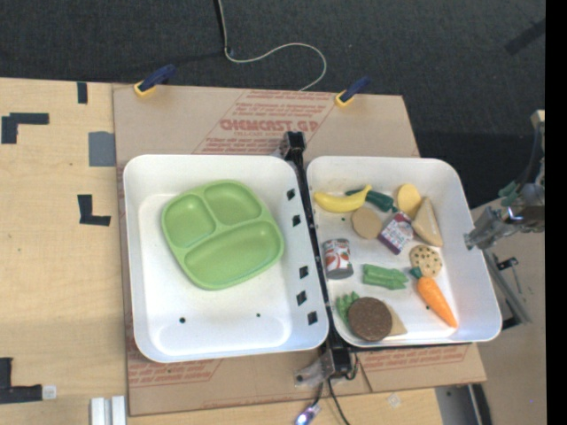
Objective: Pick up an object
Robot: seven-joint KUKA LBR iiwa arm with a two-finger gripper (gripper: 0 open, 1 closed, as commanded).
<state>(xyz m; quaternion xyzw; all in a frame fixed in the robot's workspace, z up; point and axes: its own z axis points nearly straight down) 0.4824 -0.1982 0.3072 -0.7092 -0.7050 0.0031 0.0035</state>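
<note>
Pincer point(489, 229): stands just outside the right-hand rim of the right bin point(475, 237), level with the middle of that bin. It is small and partly blurred. Whether it is open or closed cannot be told, and nothing is seen in its hold.

Candidate objects all lie in the right bin, on the view's left of the pincer and apart from it.

- Nearest: a round speckled cookie point(425, 259), just inside the rim and slightly nearer the camera than the pincer.
- An orange carrot point(437, 300) with a green top lies below the cookie, tilted, well toward the bin's near corner.
- A tan wedge point(429, 223) lies at about the pincer's level. A yellow lemon point(407, 197) touches its far side.
- A purple box point(395, 233) lies beside the wedge, farther from the pincer, next to a tan disc point(364, 223).
- A yellow banana point(336, 202) lies at the far-left side of this bin, well apart from the pincer, with a dark green piece point(379, 199) just beside it.
- A small can point(337, 258) with a red and white label stands near the dividing wall.
- A light green vegetable point(384, 277) lies between the can and the cookie.
- A dark brown round patty point(368, 319) lies at the near edge.

The left bin point(142, 237), farthest from the pincer, holds a green divided plate point(223, 234).
</note>
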